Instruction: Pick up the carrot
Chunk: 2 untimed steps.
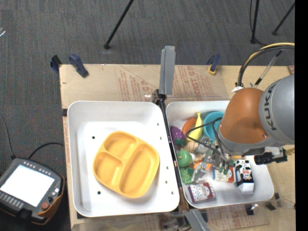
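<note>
The carrot (188, 125) is a short orange piece lying near the back left of the right bin (262, 191), between a purple bunch of grapes (178, 135) and a yellow banana (198, 123). My gripper (212, 160) hangs low in the middle of that bin, to the right of and in front of the carrot and apart from it, among several small items. The grey arm with its orange band (243, 119) covers much of the bin's back right part.
A yellow divided plate (126, 163) lies in the left bin (82, 124). Crowding the right bin are a blue bowl (211, 120), a green round fruit (184, 158), a cow-patterned carton (244, 175) and a small red and white box (202, 192).
</note>
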### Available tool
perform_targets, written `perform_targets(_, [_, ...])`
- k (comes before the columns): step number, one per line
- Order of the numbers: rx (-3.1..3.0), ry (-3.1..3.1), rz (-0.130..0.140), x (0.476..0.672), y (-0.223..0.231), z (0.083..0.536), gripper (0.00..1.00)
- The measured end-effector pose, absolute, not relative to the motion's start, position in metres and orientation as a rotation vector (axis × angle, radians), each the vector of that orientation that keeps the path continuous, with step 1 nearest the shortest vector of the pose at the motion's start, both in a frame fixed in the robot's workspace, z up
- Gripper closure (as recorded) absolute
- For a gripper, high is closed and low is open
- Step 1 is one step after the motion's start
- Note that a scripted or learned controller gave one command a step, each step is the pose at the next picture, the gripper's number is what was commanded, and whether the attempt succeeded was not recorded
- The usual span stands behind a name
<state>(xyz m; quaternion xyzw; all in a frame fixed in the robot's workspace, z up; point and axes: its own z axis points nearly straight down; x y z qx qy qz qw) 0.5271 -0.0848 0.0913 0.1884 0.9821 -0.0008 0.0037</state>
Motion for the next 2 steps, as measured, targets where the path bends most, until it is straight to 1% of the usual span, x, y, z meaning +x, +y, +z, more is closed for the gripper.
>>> perform_targets(1, [0.581, 3.085, 0.001, 0.5268, -0.0829, 0.1007, 1.00])
perform_targets(2, [0.581, 3.084, 0.001, 0.5272, -0.0826, 0.1011, 0.00])
